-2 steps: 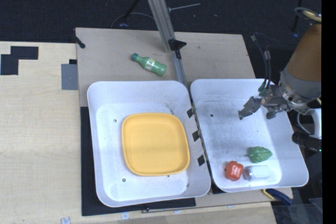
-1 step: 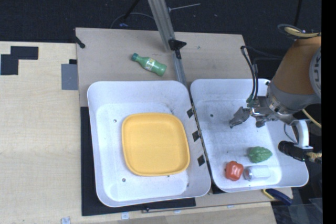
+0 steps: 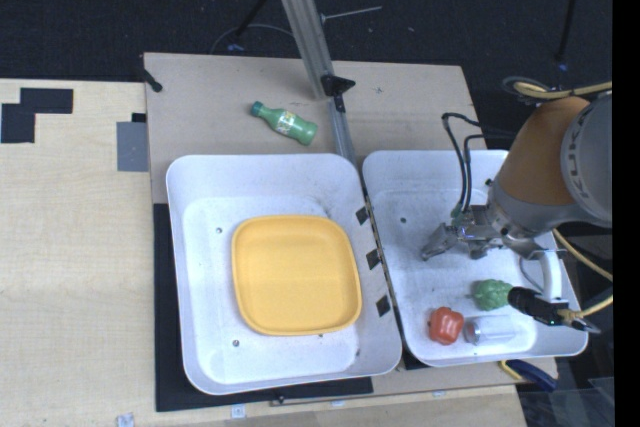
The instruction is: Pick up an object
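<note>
- Gripper (image 3: 443, 245) low inside the right bin (image 3: 420, 190), metal fingers pointing toward the view's left, tips over bare white floor; whether the fingers are open or shut cannot be told, and nothing shows between them.
- Arm: smooth grey casing with a broad orange band (image 3: 540, 155), entering from the right; dark cables loop above the wrist.
- Right bin, near corner: a lumpy green object (image 3: 491, 293), a rounded red object (image 3: 446, 325) and a pale, clear-looking cylinder (image 3: 497, 329) lying on its side. Red object and cylinder just beside each other; green object near them, closer to the gripper yet apart from it.
- Left bin (image 3: 200, 185): shallow, white, rounded corners, holding a flat yellow plate (image 3: 296, 273), squarish with soft corners and a raised rim, matte.
- On the tan board beyond the bins: a small green bottle (image 3: 284, 122) lying on its side, light label band.
- Ribbed metal rail (image 3: 305, 15) slants down toward the divider between the bins.
</note>
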Tool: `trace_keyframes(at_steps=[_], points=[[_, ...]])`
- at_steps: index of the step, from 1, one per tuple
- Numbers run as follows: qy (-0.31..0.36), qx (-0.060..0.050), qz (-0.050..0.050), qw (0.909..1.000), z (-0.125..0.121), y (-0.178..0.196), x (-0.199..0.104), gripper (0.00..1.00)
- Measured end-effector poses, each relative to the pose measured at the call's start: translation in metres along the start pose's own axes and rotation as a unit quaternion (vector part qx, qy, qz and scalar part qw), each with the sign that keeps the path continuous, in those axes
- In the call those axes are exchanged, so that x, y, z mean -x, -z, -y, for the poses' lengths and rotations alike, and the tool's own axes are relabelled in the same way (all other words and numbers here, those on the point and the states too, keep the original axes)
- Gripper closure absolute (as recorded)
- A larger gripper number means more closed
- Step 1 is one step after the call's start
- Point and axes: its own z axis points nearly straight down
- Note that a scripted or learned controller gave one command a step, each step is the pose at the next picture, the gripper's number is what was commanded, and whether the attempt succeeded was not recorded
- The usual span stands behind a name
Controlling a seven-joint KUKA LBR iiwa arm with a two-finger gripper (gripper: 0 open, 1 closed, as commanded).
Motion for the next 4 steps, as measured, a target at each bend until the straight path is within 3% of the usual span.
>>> trace_keyframes(at_steps=[1, 2, 3, 4], points=[[-0.002, 0.003, 0.001, 1.0000, -0.001, 0.013, 0.002, 1.00], [0.000, 0.005, 0.001, 1.0000, -0.005, 0.075, 0.001, 1.00], [-0.001, 0.004, 0.001, 1.0000, -0.005, 0.110, 0.002, 1.00], [0.001, 0.003, 0.000, 1.0000, -0.018, 0.106, -0.048, 1.00]])
